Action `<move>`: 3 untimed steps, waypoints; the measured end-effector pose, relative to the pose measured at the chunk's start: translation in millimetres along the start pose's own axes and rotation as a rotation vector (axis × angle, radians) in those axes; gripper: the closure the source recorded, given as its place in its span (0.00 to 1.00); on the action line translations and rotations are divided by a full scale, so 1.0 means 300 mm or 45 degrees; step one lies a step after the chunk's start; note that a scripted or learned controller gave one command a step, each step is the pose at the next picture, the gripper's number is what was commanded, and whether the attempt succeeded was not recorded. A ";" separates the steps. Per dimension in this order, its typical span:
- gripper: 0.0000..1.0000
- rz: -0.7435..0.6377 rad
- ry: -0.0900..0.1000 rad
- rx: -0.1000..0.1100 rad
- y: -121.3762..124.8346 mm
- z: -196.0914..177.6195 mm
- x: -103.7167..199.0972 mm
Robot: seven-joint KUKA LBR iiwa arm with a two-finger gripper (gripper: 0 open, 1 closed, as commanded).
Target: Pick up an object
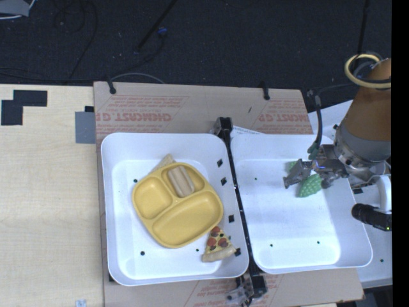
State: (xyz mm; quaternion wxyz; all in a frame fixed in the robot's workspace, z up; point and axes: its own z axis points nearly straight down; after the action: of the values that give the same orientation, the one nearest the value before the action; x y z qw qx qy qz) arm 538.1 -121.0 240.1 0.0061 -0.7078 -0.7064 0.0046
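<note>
Green toy [311,185] pinched between gripper [305,179] fingers, raised over right bin [281,248] near its far right wall. Grasp apparently done; lifting clear left. Yellow tray [153,200] untouched, left of that bin.

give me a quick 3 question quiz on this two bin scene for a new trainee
1. True or false: the yellow plastic divided plate lies in the left white bin.
2. Which thing lies just beside the plate's lower right edge? A) a toy pizza slice B) a red ball C) a metal spoon
3. Fill in: the green toy object by the two-finger gripper is in the ____ white bin.

Key
1. True.
2. A, the toy pizza slice.
3. Right: it is over the right white bin, near its upper right part. Whether the gripper actually holds it cannot be told.
</note>
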 end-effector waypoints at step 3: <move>0.00 -0.003 0.001 -0.007 -0.023 0.368 0.055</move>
State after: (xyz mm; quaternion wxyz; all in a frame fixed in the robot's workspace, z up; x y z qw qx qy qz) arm 529.5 -104.2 129.8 0.0046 -0.7070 -0.7071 0.0026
